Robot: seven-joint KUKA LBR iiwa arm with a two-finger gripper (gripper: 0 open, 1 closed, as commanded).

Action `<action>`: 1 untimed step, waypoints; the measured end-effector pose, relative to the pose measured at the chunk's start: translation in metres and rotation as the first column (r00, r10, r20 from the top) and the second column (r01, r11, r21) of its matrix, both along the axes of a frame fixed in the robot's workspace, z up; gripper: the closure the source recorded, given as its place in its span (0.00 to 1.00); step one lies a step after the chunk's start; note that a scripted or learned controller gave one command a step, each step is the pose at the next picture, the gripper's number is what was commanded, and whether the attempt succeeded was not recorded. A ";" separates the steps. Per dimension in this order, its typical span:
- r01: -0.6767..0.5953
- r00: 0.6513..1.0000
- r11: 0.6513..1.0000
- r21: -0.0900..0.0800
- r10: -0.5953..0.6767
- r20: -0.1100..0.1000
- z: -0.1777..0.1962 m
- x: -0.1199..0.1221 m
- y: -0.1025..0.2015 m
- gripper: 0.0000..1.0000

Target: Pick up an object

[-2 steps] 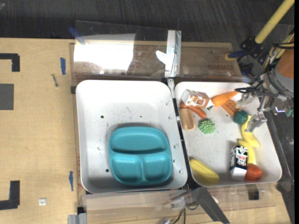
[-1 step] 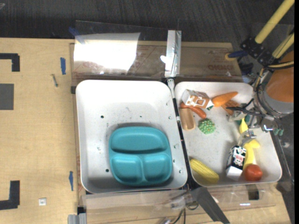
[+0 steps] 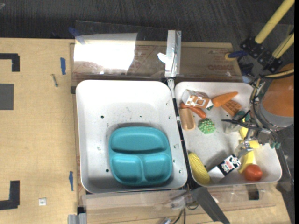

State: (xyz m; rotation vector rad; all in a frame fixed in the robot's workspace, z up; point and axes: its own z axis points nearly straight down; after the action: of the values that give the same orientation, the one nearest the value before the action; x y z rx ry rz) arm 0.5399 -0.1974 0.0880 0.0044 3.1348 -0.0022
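Observation:
The right bin (image 3: 216,146) holds several toy foods. An orange carrot (image 3: 224,98) and a brown waffle piece (image 3: 232,107) lie at the back. An orange-and-white box (image 3: 196,100), a red sausage (image 3: 197,111), a tan bun (image 3: 187,119) and a green knobbly ball (image 3: 206,126) lie at the left. Along the front sit a yellow corn cob (image 3: 198,168), a black-and-white carton (image 3: 229,164), a yellow piece (image 3: 248,157) and a red tomato (image 3: 252,172). My gripper (image 3: 244,127) hangs low over the bin's right side, just above the yellow piece, beside the waffle.
The left bin (image 3: 93,101) carries a teal divided plate (image 3: 139,154) at its front. A clear upright divider (image 3: 173,55) stands behind the bins. The arm's orange band (image 3: 280,99) overhangs the right bin's right rim. Yellow poles (image 3: 275,15) cross the top right.

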 end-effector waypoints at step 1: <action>0.079 0.997 0.997 0.002 -0.079 -0.001 0.010 0.084 -0.001 0.00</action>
State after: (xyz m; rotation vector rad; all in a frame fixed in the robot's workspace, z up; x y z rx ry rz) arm 0.6235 -0.1988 0.0984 0.1285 3.1334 0.0003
